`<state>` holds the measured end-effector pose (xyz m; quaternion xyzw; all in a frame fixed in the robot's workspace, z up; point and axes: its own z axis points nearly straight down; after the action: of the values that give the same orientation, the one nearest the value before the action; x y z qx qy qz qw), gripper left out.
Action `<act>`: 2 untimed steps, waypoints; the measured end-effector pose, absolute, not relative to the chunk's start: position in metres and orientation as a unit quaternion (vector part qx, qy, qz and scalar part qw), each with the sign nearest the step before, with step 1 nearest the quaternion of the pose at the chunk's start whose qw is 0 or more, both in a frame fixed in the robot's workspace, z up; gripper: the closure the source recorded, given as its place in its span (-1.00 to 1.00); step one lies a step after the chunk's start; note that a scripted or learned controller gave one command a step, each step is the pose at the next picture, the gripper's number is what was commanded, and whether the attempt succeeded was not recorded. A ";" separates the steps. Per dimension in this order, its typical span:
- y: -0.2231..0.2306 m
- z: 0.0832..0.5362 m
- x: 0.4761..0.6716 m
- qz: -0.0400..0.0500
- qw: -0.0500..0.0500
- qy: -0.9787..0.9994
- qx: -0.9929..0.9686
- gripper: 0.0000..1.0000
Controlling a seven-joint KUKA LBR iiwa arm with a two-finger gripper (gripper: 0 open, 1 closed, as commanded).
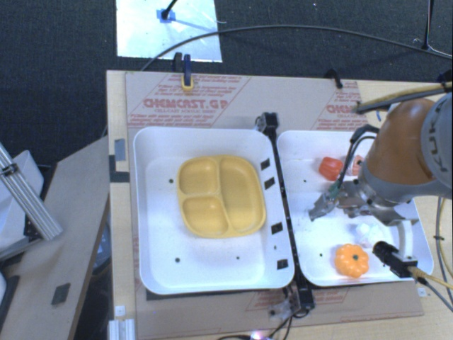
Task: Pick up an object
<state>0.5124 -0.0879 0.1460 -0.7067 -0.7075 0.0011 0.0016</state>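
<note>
My wrist hides most of my hand [327, 205], so whether it's spread I cannot tell. A white lump [364, 230] beside it is indistinct. The ribbed orange pumpkin [352, 260] sits just below.

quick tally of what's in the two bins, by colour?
Yellow: 1, the divided tray in the left bin.
Orange: 1, the small pumpkin in the right bin.
Red-orange: 1, a small object near the right bin's far side, partly behind the arm.
White: 1, a small bit under the arm; cannot tell what it is.
Total: 4
</note>
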 end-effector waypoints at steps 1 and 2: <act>-0.092 0.085 0.508 0.001 0.002 -0.707 -0.707 -1.00; -0.092 0.098 0.510 -0.001 0.000 -0.707 -0.707 1.00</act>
<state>0.5099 -0.0919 0.0982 -0.7069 -0.7074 -0.0007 -0.0005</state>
